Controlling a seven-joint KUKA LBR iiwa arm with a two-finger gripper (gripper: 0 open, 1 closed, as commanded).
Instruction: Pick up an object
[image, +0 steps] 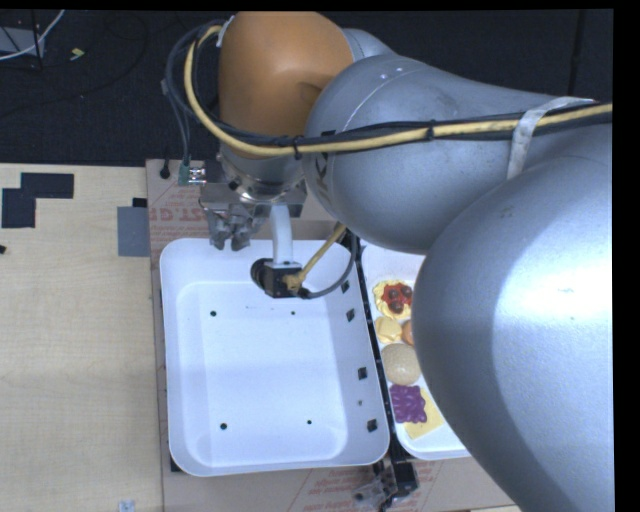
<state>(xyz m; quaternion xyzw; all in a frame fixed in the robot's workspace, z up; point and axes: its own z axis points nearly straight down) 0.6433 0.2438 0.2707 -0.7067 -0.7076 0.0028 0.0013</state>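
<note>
My gripper (232, 240) hangs over the far left corner of the left white bin (190, 400), just above its back rim. Nothing can be seen held in it. A white bar with a black part and a yellow cable (277, 276) reaches down beside it onto the bin's back area. In the right bin (440, 450) lie several toy foods: a red berry piece (397, 296), yellow pieces (388, 327), a beige round item (402, 364) and a purple grape bunch (407, 403). The arm hides most of the right bin.
The large grey arm with its orange band (275, 70) covers the upper and right part of the view. A light wooden benchtop (70, 350) with dark patches lies left of the bins. The left bin floor shows only small dark dots.
</note>
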